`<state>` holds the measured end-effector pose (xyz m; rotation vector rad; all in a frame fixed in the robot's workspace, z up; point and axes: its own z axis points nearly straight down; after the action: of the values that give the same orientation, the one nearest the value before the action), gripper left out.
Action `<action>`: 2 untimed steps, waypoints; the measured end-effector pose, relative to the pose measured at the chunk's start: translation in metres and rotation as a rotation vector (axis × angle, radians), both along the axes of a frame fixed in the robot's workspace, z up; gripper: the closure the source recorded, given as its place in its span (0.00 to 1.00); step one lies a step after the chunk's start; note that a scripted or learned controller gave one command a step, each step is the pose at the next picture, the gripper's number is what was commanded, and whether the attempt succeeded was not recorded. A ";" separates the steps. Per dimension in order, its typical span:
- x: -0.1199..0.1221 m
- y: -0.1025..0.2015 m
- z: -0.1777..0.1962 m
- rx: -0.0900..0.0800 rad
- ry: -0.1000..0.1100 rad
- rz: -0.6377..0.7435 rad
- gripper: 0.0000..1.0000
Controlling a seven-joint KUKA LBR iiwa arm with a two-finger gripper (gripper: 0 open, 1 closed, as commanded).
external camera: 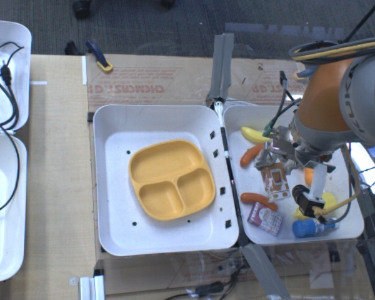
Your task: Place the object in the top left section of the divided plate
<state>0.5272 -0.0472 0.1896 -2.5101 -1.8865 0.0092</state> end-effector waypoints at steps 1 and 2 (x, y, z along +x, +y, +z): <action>-0.040 0.052 0.000 0.000 0.001 -0.306 1.00; -0.043 0.144 0.007 -0.001 0.000 -0.220 1.00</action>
<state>0.4838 0.0964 0.1971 -2.7023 -1.5997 0.0099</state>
